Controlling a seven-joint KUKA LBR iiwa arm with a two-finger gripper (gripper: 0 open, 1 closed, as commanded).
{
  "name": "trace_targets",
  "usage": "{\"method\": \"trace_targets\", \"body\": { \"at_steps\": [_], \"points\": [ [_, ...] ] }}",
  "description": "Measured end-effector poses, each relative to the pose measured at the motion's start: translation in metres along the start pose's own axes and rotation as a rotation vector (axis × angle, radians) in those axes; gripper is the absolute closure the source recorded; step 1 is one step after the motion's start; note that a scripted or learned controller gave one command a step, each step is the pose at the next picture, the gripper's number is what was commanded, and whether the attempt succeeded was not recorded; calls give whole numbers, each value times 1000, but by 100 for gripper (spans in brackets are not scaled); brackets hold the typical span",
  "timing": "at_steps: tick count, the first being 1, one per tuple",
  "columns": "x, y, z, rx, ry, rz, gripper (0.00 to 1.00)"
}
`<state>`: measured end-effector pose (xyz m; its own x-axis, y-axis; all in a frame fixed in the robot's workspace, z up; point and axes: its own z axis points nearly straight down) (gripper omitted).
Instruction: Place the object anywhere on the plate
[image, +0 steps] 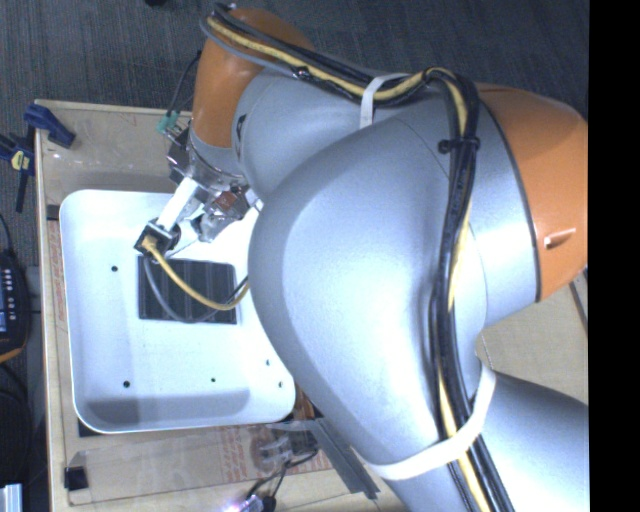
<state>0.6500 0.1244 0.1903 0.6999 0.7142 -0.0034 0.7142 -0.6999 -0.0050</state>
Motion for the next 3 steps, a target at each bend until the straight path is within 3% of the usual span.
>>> {"method": "trace_targets", "body": {
  "at_steps": [1, 2, 3],
  "points": [
    [-20, 10, 39, -2, 1, 383, 100],
    [-3, -17, -54, -2, 4, 285, 100],
    [23, -33, -96, -1, 1, -94, 100]
  ]
}}
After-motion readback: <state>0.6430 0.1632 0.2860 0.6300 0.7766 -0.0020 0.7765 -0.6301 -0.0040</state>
